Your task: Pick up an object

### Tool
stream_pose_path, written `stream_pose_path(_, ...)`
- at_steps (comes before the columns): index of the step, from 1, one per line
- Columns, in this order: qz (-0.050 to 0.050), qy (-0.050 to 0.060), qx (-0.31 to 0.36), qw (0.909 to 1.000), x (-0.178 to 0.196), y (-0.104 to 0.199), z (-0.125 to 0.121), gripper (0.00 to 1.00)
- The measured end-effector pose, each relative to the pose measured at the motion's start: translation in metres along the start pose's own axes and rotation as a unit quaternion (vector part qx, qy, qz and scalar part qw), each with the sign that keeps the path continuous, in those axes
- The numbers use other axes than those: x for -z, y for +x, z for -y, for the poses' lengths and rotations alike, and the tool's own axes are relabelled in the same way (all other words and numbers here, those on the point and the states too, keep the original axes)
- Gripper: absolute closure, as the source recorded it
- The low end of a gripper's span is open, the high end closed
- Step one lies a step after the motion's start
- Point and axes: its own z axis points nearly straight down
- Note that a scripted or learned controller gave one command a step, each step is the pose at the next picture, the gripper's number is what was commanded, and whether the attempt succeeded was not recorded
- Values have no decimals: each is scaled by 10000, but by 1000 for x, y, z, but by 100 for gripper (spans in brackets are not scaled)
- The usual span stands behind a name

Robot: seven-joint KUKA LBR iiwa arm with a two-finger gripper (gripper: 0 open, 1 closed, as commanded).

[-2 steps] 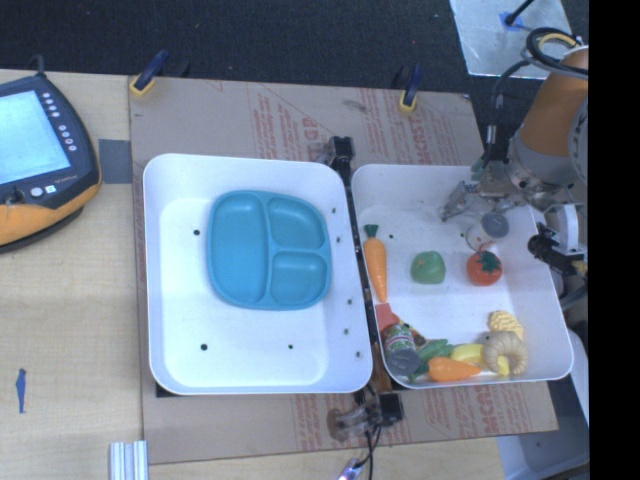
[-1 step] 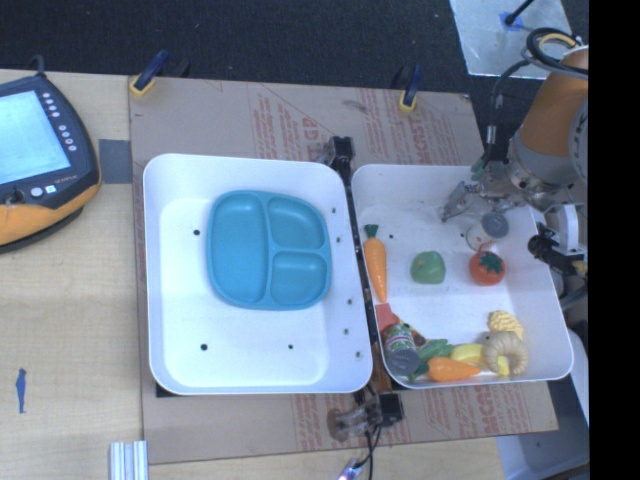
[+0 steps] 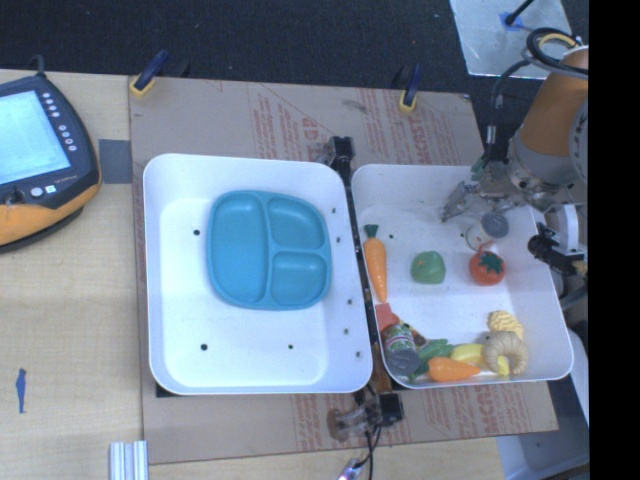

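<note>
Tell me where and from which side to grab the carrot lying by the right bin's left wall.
Grip the carrot across its orange middle, coming straight down from above. It lies flat and lengthwise along the right bin wall, green top pointing away, so the fingers should probably close across its narrow width, though the wall side looks tight.

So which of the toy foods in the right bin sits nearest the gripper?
The red tomato. It lies just below the gripper, nearer than the green piece to its left, the carrot or the pile along the bin's bottom edge.
</note>
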Motion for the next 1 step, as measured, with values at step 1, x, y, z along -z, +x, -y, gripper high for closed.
stream_pose_path(1,0,0,0,10000,0,0,0,0)
